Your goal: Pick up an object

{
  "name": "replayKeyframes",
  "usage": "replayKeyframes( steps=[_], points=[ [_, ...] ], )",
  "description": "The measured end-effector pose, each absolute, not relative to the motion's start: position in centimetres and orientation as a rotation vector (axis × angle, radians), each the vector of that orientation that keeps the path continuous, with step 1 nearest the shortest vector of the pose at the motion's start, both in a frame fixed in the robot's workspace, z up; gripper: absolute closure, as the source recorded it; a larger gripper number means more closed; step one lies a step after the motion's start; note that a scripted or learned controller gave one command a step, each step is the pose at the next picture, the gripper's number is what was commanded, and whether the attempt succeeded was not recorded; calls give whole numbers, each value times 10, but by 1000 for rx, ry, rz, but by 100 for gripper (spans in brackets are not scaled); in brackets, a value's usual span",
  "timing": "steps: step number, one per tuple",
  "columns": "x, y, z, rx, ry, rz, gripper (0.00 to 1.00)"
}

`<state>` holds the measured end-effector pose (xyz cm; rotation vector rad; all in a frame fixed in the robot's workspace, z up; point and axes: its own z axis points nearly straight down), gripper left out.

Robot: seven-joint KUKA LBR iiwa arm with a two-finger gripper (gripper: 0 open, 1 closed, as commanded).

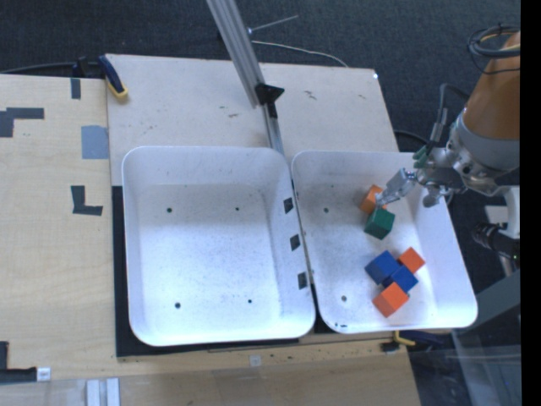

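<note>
Gripper (394, 194) low in right bin (439, 307), near its far right rim; fingers' gap not discernible. Touching or just over orange block (369, 198), green block (379, 223) just beside. Blue (390, 269) and orange (391, 299) cluster toward near rim. Open floor along left wall; left bin (139, 252) wide open.

White bins (211, 163); orange (390, 298), blue (384, 266), green (379, 222) blocks
</note>
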<state>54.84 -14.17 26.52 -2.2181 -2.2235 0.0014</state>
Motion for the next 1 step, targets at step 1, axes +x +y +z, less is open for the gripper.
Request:
replayKeyframes(
  steps=[1],
  points=[
    [596,-146,197,-2215,-2222,7,0]
  ],
)
